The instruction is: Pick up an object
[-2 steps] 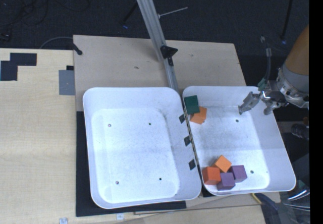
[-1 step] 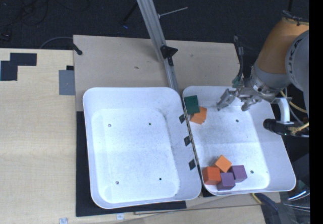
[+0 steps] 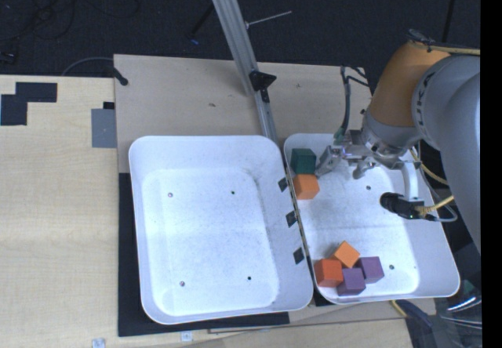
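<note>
Blocks, near corner of right bin [image 3: 439,276]: one orange-red block [image 3: 328,270], one orange block [image 3: 347,253] tilted on a corner, two purple blocks [image 3: 359,275] touching each other, all clustered together. Any of these would serve the task; none is touched.

Left bin [image 3: 149,158]: white, shallow, beside the right bin, with black clips along the shared edge.

Blocks, far corner of right bin: one small orange block [image 3: 305,186] against the dividing wall, one dark green block [image 3: 303,160] just behind it, the two touching or nearly so.

Gripper [image 3: 345,157]: metal fingers reaching toward the green and orange pair, close beside them, nothing visible between the fingers. Finger spread: cannot tell at this resolution.

Arm [image 3: 439,111]: grey with an orange band, entering from the right above the far end of the right bin.

Step in hand, judged: approach to the far pair, no grasp yet. Next move calls for lowering squarely over one block; the neighbouring block and bin wall leave little finger room.
</note>
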`<state>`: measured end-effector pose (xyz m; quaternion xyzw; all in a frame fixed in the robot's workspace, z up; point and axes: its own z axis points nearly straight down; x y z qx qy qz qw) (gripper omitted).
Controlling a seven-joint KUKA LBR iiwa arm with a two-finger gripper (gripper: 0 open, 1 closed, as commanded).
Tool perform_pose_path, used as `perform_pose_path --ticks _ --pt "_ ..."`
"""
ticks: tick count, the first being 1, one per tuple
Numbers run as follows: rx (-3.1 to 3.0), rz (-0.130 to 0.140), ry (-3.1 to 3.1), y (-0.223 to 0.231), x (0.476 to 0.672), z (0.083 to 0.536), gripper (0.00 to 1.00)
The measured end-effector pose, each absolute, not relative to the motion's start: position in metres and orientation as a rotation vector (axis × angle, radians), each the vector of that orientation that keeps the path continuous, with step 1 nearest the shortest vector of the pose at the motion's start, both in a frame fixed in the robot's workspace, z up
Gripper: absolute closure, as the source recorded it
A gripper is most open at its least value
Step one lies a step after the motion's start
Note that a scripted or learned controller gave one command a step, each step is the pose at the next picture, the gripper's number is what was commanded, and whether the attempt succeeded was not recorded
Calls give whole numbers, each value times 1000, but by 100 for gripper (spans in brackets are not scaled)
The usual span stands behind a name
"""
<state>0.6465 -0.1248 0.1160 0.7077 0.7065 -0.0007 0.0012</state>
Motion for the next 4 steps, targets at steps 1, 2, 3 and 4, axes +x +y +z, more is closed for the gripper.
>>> perform_pose_path --ticks 1,2,3,4 --pt "2220 -9 2217 -103 651 135 0" --pt "2215 5 2204 -108 624 118 0" --pt "2216 7 2219 -92 637 196 0" --pt "2229 -9 2225 -100 637 96 0"
